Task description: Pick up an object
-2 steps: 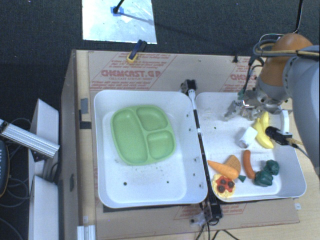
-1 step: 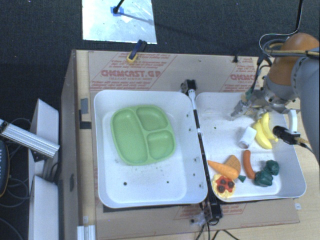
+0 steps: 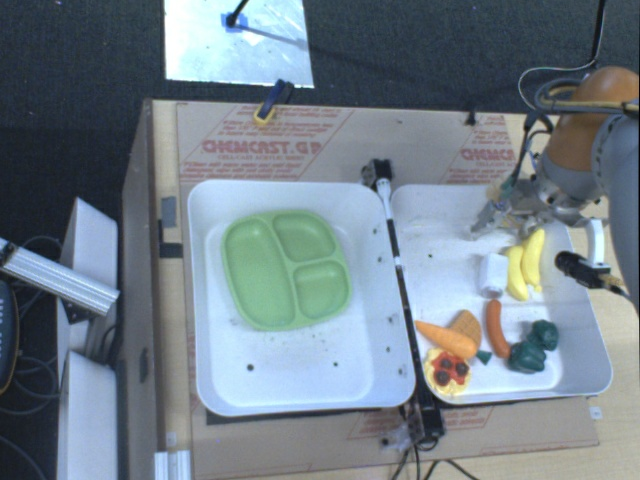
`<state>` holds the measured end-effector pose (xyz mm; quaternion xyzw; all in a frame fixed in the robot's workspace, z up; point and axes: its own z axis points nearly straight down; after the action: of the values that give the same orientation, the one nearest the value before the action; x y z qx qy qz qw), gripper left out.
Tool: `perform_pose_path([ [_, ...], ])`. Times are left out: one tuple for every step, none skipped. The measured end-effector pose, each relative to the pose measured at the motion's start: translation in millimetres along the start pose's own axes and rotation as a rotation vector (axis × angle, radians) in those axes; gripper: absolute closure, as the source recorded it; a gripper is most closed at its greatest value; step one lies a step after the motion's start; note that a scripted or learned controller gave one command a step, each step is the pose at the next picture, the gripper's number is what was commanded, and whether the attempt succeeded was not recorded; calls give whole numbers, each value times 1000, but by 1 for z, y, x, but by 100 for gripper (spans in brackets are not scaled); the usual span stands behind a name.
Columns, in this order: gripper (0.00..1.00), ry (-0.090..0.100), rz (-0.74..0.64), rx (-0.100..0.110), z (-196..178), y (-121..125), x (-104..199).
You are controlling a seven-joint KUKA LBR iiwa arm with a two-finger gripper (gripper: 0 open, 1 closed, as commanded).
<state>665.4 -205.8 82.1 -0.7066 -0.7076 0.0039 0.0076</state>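
The right bin point(image 3: 440, 228) holds several toy foods. Two yellow bananas point(image 3: 525, 261) lie beside a white cylinder point(image 3: 492, 273). Below them are a red sausage point(image 3: 495, 326), an orange carrot point(image 3: 447, 338), a brown cracker point(image 3: 467, 324), a small pizza point(image 3: 448, 370) and green broccoli point(image 3: 530, 348). My gripper point(image 3: 505, 224) hangs over the back of this bin, just above the top of the bananas. Its fingers are spread open and hold nothing.
The left bin point(image 3: 215, 368) carries a green divided plate point(image 3: 285, 268). A black divider clip point(image 3: 380, 173) sits where the bins meet. A black part point(image 3: 585, 268) juts over the right bin's right rim. The arm's orange band point(image 3: 590, 118) rises at the upper right.
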Motion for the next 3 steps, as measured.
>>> perform_pose_path([
  [0, -4, -1, -3, -1, 1, 0],
  [0, -4, -1, -3, -1, 1, 0],
  [0, -4, -2, -4, -1, 1, 0],
])
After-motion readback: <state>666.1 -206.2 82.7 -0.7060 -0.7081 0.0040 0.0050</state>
